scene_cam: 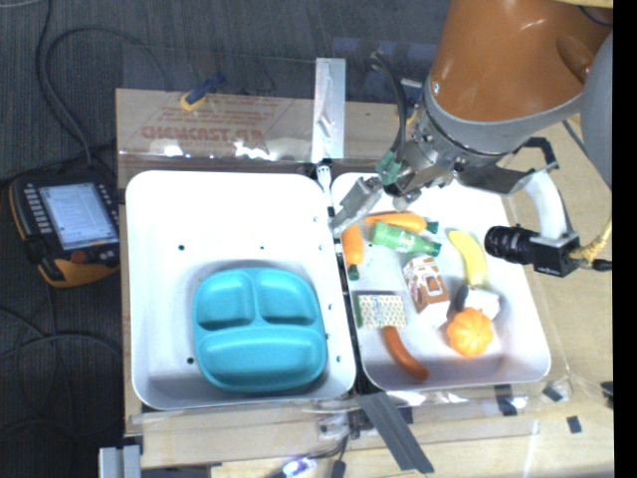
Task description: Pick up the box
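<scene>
Above the upper-left corner of the right bin [532,339], claw [363,202] hung under the arm's orange band [503,43], much of it blurred into grey metal and teal fittings; whether spread or pressed together cannot be told, and nothing seen pinched. Below the claw and slightly right, well apart from it: box [426,282], red-and-white, upright among other items near the bin's middle. Just below the claw: carrot [351,245] and green bottle [401,235], the bottle's top end partly covered by the wrist. Right of the box: banana [470,255]. Lower left of the box: green-patterned packet [380,310], print too small to read. Farther below: sausage [403,355] and orange [469,333]. Left of the claw and lower: left bin [139,267] with teal divided tray [261,329].
</scene>
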Controlling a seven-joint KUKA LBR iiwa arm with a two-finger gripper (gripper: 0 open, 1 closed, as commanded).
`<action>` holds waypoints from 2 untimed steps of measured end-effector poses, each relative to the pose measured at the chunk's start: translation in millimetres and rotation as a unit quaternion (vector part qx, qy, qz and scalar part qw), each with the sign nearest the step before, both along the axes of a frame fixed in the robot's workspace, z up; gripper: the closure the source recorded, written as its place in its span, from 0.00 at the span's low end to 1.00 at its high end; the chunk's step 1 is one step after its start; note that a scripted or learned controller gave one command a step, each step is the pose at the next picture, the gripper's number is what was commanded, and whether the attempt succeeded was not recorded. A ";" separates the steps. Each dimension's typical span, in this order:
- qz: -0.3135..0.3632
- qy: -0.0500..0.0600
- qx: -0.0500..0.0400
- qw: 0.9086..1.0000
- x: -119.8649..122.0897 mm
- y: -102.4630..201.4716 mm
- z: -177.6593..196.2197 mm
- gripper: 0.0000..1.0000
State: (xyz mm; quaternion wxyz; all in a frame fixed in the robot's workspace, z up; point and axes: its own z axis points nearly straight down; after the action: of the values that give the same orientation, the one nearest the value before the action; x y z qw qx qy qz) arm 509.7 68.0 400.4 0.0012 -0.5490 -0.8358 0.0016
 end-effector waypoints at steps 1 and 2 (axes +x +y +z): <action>0.001 0.001 0.000 1.000 2.3 1.1 7.3 1.00; -0.216 -0.001 -0.002 0.976 5.7 -45.4 31.9 1.00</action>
State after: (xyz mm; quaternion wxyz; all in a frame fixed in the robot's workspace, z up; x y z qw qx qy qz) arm 515.3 22.6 432.3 -0.0003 -0.7165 -0.6976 0.0024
